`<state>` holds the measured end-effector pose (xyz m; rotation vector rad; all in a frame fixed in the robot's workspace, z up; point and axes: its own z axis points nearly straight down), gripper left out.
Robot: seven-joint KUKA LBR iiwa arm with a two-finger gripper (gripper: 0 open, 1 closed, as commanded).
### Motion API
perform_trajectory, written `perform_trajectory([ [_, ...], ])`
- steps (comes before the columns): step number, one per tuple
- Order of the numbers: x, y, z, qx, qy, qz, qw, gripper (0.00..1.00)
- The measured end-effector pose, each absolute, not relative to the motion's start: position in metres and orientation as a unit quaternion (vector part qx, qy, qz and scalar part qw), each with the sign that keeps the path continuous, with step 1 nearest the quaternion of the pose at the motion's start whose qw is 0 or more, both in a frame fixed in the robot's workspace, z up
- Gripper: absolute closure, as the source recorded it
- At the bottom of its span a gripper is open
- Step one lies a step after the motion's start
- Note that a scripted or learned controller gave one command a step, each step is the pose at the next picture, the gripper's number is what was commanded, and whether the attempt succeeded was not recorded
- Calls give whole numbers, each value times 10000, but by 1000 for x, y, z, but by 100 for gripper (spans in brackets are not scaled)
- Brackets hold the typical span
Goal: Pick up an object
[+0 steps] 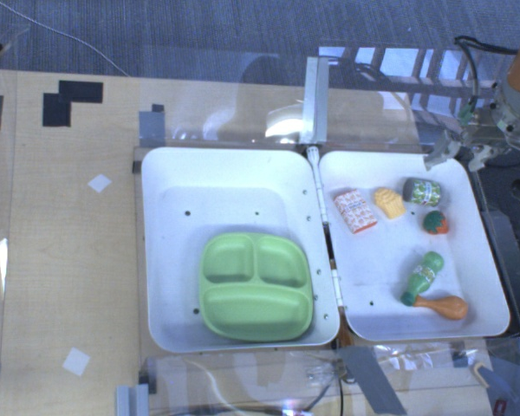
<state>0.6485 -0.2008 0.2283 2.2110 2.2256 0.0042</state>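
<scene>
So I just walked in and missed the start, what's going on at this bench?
A robot arm reaches in from the right, its pincer poised over the back edge of the right bin. It holds nothing. That bin contains a red-and-white packet, a yellow piece, a small can, a red-and-green toy, a green bottle and an orange drumstick shape. The left bin holds a green divided plate.

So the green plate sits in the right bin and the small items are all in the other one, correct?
Not quite. The camera view shows the green plate in the left bin, alone. The small items, among them the bottle, can and red-and-white packet, are all in the right bin.
</scene>
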Motion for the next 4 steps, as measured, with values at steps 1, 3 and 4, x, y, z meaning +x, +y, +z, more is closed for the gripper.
perform_trajectory([
  [1,643,-186,117,7253,6884,0,9,0],
  [3,673,-140,99,7964,6047,30,40,100],
  [4,670,-68,231,8056,5924,23,19,100],
])
